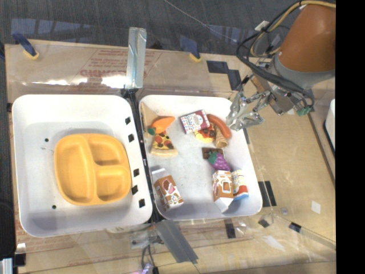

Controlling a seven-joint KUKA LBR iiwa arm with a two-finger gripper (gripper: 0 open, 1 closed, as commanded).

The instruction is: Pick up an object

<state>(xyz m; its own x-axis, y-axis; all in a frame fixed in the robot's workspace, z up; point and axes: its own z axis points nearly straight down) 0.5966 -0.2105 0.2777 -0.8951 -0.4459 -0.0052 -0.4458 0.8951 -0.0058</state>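
Camera view: two bins (23, 153), one tray (91, 167).

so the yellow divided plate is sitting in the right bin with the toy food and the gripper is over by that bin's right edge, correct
Not quite: the camera view shows the yellow divided plate in the left bin, alone. The toy food, such as the pizza slice, lies in the right bin, and the gripper is indeed at that bin's right edge.

The claw (242, 116) hangs over the right bin's (245, 201) upper right rim, near a hot dog (219, 125). That bin holds toy food and small cartons; the left bin (25, 153) holds a yellow tray (91, 167).
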